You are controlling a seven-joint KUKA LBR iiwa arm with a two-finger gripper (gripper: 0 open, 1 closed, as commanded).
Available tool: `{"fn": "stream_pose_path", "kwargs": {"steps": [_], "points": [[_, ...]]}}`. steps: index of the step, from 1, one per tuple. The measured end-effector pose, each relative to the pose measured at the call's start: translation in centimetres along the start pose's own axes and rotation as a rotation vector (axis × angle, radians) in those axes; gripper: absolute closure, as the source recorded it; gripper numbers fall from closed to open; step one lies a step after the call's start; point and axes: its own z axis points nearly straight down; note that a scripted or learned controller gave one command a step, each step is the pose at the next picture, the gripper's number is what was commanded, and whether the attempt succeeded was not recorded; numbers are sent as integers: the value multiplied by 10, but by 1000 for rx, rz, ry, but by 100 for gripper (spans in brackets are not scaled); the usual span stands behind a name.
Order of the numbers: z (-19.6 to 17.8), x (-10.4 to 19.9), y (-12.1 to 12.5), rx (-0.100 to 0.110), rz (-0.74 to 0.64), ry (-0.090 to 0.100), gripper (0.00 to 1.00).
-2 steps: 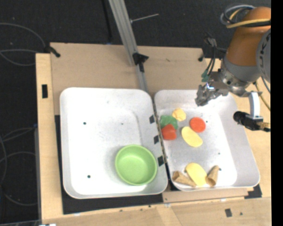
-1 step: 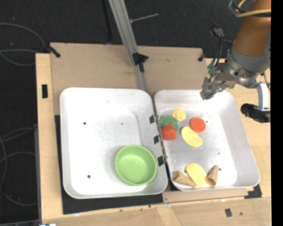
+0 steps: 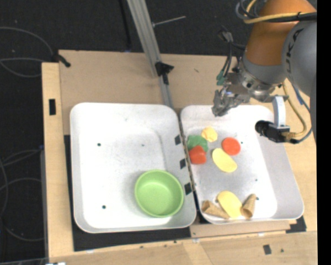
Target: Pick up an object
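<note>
Overhead, gripper (image 3: pixel 223 105): it hung above the far edge of the right bin (image 3: pixel 276 164), nothing visible between its tips; whether it was spread or closed could not be told from this slant.
Arm: the orange band (image 3: pixel 273 29) sat above the wrist, the grey body reaching in from the right.
Nearest candidate: a small yellow piece (image 3: pixel 209 133) lay just below the tool, near the bin's left wall.
Beside it: a green piece (image 3: pixel 197 142) touched a red-orange piece (image 3: pixel 197 155), both tight against the divider between bins.
Middle of the bin: a round red piece (image 3: pixel 230 145) sat close to a larger yellow oval (image 3: pixel 224 160), the two nearly touching.
Near edge: a pale yellow lump (image 3: pixel 229 203) lay between two tan cone-like pieces (image 3: pixel 248 205), crowded together.
Left bin (image 3: pixel 99 142): it held a green bowl (image 3: pixel 159 192) near its front right corner.
Handling, as a judgement: these looked like light, hard toy foods with smooth, likely slippery skins, not fragile.
Where to grip, as a judgement: the round red piece stood freest; closing across its widest part seemed safest, since the pair by the divider left little room for a finger.
</note>
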Motion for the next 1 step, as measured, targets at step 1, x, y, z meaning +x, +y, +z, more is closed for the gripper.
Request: {"fn": "stream_pose_path", "kwargs": {"steps": [1], "points": [[-4, 49, 3, -2, -1, 0, 100]]}}
